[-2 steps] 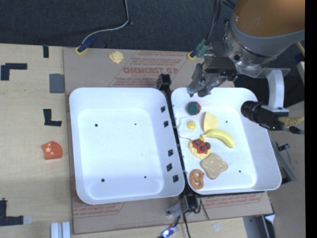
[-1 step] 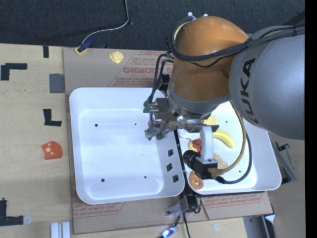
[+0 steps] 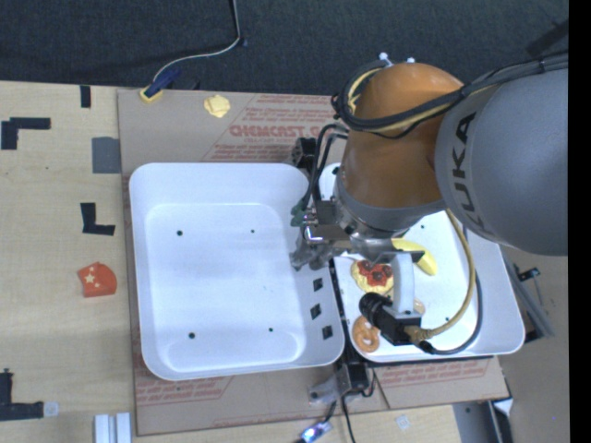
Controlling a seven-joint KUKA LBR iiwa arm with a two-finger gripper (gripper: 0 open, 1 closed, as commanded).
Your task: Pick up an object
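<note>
The arm [image 3: 480,155] runs off the frame at 3 o'clock and covers most of the right bin [image 3: 495,314]. Under it a yellow piece [image 3: 423,260], a red-orange lump [image 3: 374,273] and an orange ring [image 3: 366,339] show only in part. The yellow scrap [image 3: 217,106] at 11 o'clock is too small to name.

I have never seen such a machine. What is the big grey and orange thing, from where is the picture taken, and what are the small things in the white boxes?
The big grey and orange thing is a robot arm; a program moves it. The one camera is fixed above the bench and looks down at a slant, so you see the arm from the top. On the bench stand two shallow white bins side by side, the left bin and the right bin. In the right bin lie a yellow piece, a red piece and an orange ring. The arm's tool hangs near the wall between the bins. I cannot tell whether it holds anything.
</note>
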